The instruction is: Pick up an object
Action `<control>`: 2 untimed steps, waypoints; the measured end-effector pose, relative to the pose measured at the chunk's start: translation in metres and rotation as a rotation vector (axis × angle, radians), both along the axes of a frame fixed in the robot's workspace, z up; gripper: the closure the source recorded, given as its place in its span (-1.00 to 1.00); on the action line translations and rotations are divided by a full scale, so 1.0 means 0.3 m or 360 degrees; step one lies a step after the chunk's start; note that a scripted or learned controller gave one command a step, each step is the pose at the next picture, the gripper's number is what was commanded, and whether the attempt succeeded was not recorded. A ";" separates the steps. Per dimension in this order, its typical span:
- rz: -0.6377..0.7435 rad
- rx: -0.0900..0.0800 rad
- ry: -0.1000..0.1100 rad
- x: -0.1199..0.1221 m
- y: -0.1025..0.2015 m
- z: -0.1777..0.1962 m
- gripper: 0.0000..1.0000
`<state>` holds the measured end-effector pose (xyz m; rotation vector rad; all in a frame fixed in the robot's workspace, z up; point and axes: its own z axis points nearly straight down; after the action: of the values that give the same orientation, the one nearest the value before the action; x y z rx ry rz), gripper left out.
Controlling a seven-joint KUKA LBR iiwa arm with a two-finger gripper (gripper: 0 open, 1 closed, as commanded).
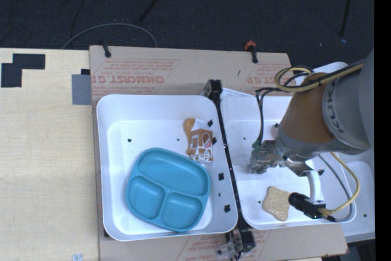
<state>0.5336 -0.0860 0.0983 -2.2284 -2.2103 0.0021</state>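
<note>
Claw (264, 160) (fingers obscured) above bin (244, 131).

The two bins (113, 131) are plain white. In the left bin lies a light blue divided tray (168, 188), a single flat colour across its three compartments. By that bin's right wall is a small packet (200, 145), white with reddish-brown printing, and an orange-brown piece (190, 126) touching its top. Near the front edge of the right bin sits a pale tan, speckled sponge-like piece (277, 203). The arm (342, 110) is grey with an orange-brown band, and yellow and black cables loop around it. The board (183, 73) under the bins is tan cardboard with red lettering.
</note>
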 end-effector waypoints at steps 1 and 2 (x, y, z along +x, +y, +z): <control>0.0002 -0.0001 -0.0005 -0.007 -0.009 0.141 1.00; 0.0013 -0.0003 -0.0010 -0.004 -0.028 0.349 1.00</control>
<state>0.5326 -0.0943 0.2029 -2.2232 -2.2232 -0.0029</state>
